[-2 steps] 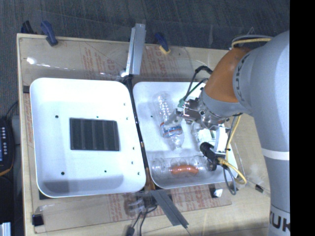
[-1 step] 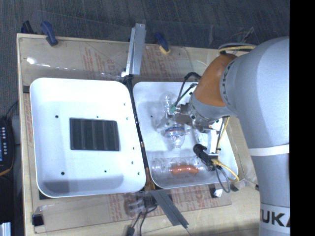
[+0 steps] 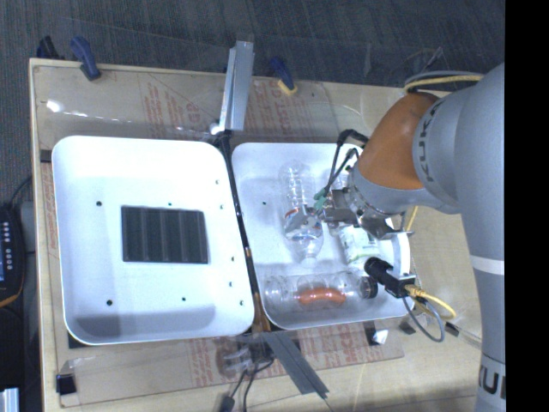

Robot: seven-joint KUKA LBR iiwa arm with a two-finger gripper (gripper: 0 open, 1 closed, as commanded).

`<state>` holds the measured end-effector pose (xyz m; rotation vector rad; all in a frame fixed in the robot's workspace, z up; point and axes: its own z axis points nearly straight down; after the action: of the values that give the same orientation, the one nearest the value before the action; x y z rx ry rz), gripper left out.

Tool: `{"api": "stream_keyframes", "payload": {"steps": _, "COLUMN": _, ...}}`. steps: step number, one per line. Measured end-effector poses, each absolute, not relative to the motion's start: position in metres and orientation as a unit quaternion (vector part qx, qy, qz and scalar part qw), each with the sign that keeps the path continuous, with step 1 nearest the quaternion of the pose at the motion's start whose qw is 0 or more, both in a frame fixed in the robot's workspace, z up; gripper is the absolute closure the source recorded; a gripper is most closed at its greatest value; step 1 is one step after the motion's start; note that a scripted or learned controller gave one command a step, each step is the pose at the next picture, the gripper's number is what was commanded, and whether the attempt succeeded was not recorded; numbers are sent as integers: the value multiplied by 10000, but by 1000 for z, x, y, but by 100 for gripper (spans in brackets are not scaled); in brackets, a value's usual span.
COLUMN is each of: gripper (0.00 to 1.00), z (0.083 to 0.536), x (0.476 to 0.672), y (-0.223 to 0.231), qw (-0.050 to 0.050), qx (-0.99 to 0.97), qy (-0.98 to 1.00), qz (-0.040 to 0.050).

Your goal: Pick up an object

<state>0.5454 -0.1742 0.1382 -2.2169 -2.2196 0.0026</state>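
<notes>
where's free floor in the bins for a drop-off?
Left bin: bare white floor all around the dark grate. Right bin: crowded. Clear bottles mid-bin under the gripper, and a bottle with an orange piece along the near wall. The only bare strip is by the divider.

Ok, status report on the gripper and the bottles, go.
Gripper low in right bin, over upright clear bottle. Grasp unconfirmed. Second bottle lying along bin's near edge. Left bin untouched.
</notes>
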Motion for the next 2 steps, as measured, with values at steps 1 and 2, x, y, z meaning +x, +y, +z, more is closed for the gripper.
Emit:
{"api": "stream_keyframes", "payload": {"steps": 1, "gripper": 0, "z": 91, "x": 570, "y": -168, "qw": 36, "qx": -6809, "qy": -7324, "qz": 13}}
{"api": "stream_keyframes", "payload": {"steps": 2, "gripper": 100, "z": 102, "x": 570, "y": -169, "qw": 35, "qx": -6799, "qy": -7333, "qz": 15}}
